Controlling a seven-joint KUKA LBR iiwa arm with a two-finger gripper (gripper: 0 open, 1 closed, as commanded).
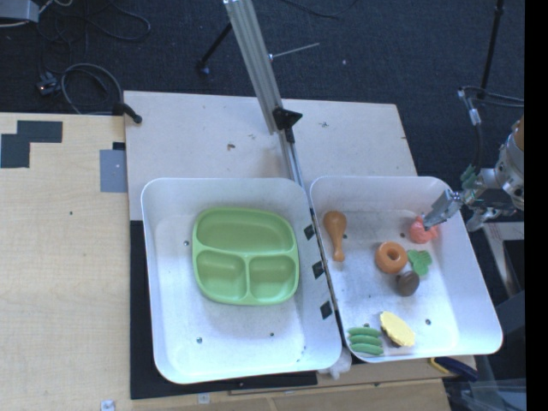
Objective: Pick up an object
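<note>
Claw [437,212] at right bin's [479,302] upper right, over pink toy [421,231]; finger state indiscernible. Advise centring before descent, clear of rim.

Divided plate [246,256] in left bin [163,315]; doughnut [391,257] in right bin [467,315].

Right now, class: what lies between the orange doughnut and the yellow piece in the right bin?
In the camera view, a dark brown piece lies between the doughnut and the yellow piece.
</note>
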